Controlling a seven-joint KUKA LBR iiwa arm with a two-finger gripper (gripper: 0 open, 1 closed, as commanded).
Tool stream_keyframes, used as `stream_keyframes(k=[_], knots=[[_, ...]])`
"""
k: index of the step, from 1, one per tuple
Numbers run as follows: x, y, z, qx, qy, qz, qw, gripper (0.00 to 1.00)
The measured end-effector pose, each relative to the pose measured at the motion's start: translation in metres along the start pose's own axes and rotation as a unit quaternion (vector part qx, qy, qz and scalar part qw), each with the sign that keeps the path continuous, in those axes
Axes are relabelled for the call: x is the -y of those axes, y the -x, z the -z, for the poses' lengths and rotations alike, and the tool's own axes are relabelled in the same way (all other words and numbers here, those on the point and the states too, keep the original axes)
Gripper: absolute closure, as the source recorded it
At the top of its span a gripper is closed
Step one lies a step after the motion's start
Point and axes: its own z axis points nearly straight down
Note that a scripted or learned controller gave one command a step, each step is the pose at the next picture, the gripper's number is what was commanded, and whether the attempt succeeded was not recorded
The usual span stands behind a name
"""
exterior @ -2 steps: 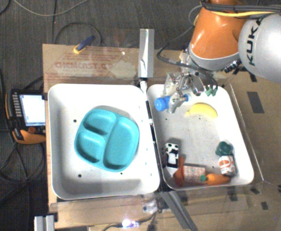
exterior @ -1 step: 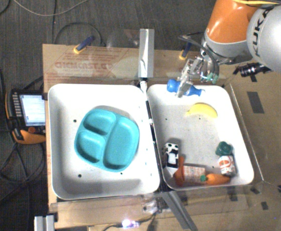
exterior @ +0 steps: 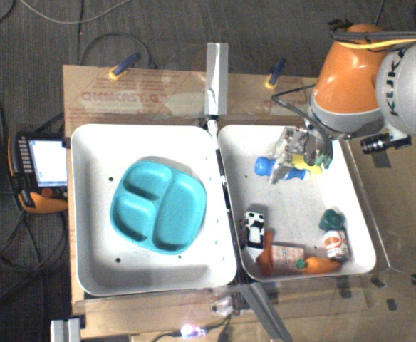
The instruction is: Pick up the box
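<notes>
Gripper [exterior: 293,155] hangs over the right bin's [exterior: 357,191] upper part, above a blue and yellow toy [exterior: 283,168]; whether it grips, I cannot tell. At that bin's lower edge lies the box [exterior: 288,254], touching a carrot [exterior: 320,265] and cow figure [exterior: 253,230]. "KUKA" marks the arm [exterior: 400,84].

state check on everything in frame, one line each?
Gripper: low over the right bin's far end, at the blue toy; grip unclear.
Blue toy: lying flat, under the gripper.
Box: lying flat at the near wall, untouched.
Carrot: lying beside the box.
Cow toy: upright.
Can: on its side.
Tray: right side up in the left bin.
</notes>
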Motion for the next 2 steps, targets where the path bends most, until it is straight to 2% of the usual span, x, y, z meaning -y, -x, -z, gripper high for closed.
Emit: stream_keyframes(k=[1, 2], knots=[[-0.0001, 0.0002, 0.0003, 0.000, 0.000, 0.000, 1.0000, 0.00], [-0.0001, 0.0002, 0.0003, 0.000, 0.000, 0.000, 1.0000, 0.00]])
